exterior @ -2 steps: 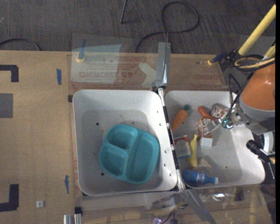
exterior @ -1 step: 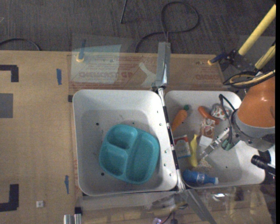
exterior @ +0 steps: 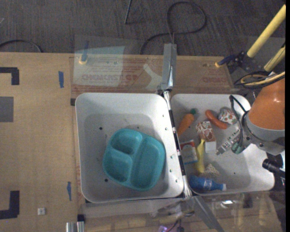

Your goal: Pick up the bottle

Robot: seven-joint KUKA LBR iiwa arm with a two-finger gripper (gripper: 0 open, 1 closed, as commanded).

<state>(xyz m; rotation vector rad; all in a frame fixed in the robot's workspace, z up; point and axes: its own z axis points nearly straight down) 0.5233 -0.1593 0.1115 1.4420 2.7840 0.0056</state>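
Bottle [exterior: 206,184] lies on its side along the near wall of the right bin [exterior: 258,179], blue with a white cap, low and reachable from above. Hand [exterior: 228,144] hovers near, apart; its spread I cannot tell.

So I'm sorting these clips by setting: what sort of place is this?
Probably a robotics lab: a robot arm over two white bins of toys, including a blue bottle, with loose cables on carpet.
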